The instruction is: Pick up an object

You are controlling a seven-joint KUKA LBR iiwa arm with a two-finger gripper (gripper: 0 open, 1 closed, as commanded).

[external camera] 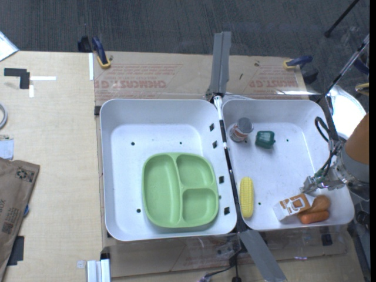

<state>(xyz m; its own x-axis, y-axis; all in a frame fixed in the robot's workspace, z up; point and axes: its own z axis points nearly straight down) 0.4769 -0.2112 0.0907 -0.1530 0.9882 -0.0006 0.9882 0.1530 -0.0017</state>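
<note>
A dark grey carpeted floor (176,10) runs across the top of the view, beyond the far edge of the bench. The bench (53,128) has a pale wood surface, with a sheet of brown printed cardboard (153,78) laid over it toward the far edge. Two blue clamps (101,53) (299,61) grip the cardboard at its far corners. Black tape marks (17,75) and a strip of white tape (42,79) sit near the bench's far left corner. A brown paper bag (14,204) lies at the left edge. Thin dark stand legs (349,10) cross the floor at the upper right. Light is even, soft
</note>
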